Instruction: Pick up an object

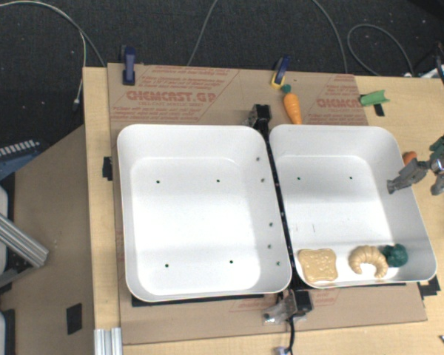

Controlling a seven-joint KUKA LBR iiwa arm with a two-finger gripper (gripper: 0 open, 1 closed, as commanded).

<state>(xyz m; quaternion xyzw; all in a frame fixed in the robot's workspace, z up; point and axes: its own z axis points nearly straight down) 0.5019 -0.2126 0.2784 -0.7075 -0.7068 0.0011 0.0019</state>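
Croissant (369, 260) sits along the right bin's (340, 143) near wall between a toast slice (317, 265) and a half-hidden green piece (394, 255), while our tool (422, 174), cut off at the edge, leaves us unable to tell its spread.

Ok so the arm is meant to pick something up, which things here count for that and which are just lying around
For the job:
- gripper, at the right bin's right edge
- toast-shaped piece, croissant and dark green piece, along that bin's near wall

Just lying about:
- left bin
- toy carrot on the board behind the bins
- blue clamp
- green clip
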